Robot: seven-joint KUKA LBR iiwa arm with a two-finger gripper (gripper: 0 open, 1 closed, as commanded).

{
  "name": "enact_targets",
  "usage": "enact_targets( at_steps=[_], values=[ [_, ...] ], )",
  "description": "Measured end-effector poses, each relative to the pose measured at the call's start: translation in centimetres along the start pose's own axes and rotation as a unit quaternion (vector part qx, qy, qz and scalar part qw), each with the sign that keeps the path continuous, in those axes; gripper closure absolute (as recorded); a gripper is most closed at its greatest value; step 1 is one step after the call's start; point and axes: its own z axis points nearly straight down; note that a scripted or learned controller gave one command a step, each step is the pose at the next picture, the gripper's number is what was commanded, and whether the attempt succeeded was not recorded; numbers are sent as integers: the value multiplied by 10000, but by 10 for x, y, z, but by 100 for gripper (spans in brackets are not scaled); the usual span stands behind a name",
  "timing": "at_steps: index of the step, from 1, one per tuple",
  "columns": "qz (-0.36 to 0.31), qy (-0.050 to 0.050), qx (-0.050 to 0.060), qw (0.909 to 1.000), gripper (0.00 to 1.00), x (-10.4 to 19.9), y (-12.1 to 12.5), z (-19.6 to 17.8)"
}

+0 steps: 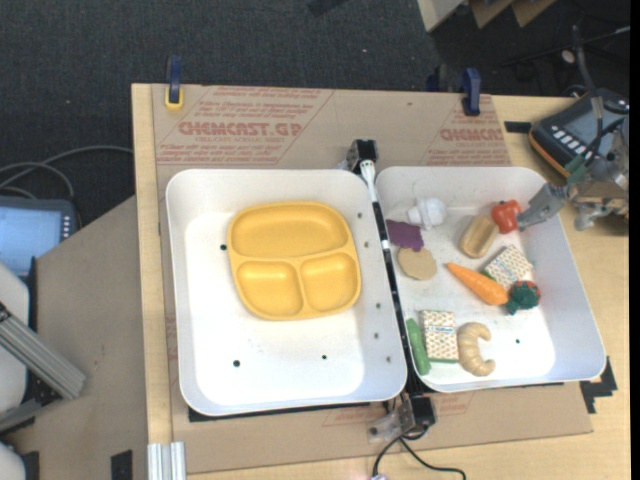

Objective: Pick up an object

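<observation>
The right bin [560, 353] holds several toy foods. Among them are a red tomato-like piece [505, 214], a tan bread roll [478, 235] and an orange carrot [477, 283]. There is also a patterned cracker [507, 265], a green and red piece [522, 295], a croissant [475, 348] and a patterned square [437, 332]. A white piece [428, 211], a purple piece [405, 234] and a tan disc [417, 263] lie near the bin's left wall. My gripper [543, 206] reaches in over the bin's right rim, just right of the red piece and apart from it.
The left bin [200, 368] holds a yellow divided plate [294, 259]. A black divider strip [380, 248] runs between the bins. Clamps [470, 90] stand at the board's far edge. A dark device [575, 140] sits at the far right.
</observation>
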Motion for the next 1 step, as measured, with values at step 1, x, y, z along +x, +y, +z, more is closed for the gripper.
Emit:
enact_targets(
  at_steps=[1],
  values=[
    [-5, -5, -1, 10000, 0, -6, 19, 167]
  ],
)
